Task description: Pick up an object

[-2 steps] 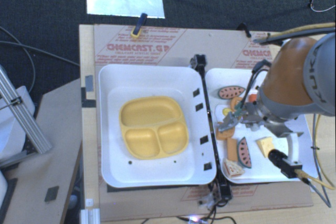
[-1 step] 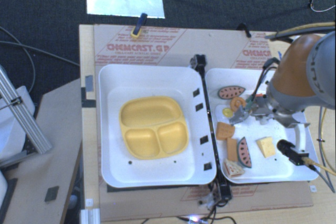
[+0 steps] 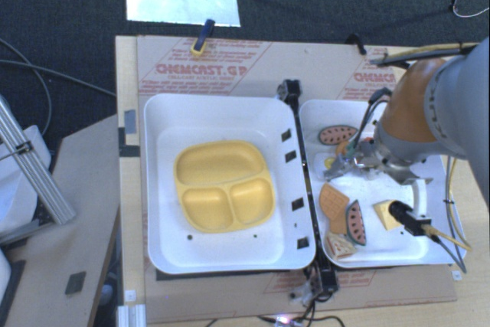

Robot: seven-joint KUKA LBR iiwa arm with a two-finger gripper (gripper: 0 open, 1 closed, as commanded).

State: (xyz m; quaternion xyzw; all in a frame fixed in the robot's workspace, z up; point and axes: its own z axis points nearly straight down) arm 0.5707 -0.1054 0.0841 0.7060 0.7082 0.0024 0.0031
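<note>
My gripper (image 3: 341, 165) is low in the right bin (image 3: 436, 253), near its left wall, on the end of the grey arm with the orange band (image 3: 409, 107). A small yellow piece (image 3: 330, 162) lies right at its tip. A round watermelon slice (image 3: 334, 135) rests just behind it. In front lie a tan cracker (image 3: 334, 201), a watermelon wedge (image 3: 355, 222), a yellow cheese block (image 3: 385, 214) and a pale triangular piece (image 3: 339, 245).
The left bin (image 3: 161, 165) holds a yellow divided plate (image 3: 223, 184). A black divider with clips (image 3: 300, 165) runs between the bins. Cables and a black fitting (image 3: 409, 220) hang off the arm over the right bin's front right.
</note>
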